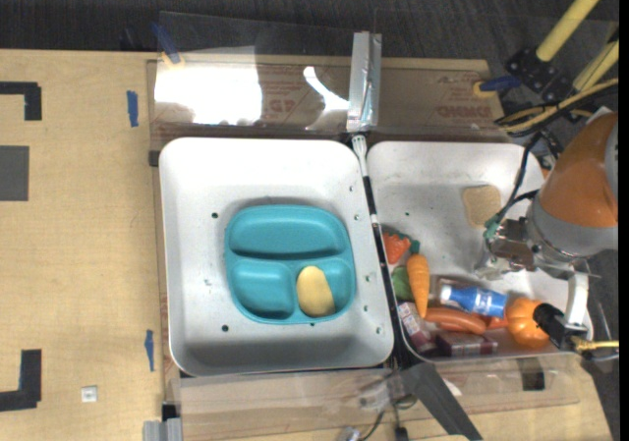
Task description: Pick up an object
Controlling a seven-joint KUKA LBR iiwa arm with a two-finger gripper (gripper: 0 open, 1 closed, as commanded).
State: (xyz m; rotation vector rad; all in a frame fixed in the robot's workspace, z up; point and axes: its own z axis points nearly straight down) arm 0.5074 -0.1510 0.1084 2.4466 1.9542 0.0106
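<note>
Fingers (503, 254): over right bin (442, 179), hanging above its bare floor. Couldn't tell if spread or closed; nothing seen btwn them.
Bottle (474, 300): nearest obj, just below fingers in the camera view, lying flat. Long axis approx left-right across bin, blue end twd arm side, pale end twd carrot. Likely best target, judging by closeness.
Orange piece (526, 323): just past bottle's blue end, below-right of fingers, near bin's front wall.
Red long piece (454, 319): touching bottle's far-from-fingers side, approx parallel to it.
Why clustered: objs lay heaped in front-left corner, prob. loose drop, not arranged; crowding could foul a grasp.
Carrot (419, 282): left of fingers, at bottle's pale end, long axis approx crosswise to bottle; which end was the tip, unclear.
Tan piece (482, 201): above fingers in view, alone, apart from heap.
Left bin (187, 233): well left of fingers, on surface (79, 233).
Teal tray (285, 233): centred in left bin; yellow obj (314, 292) sat in its lower-right compartment, farthest from fingers.
</note>
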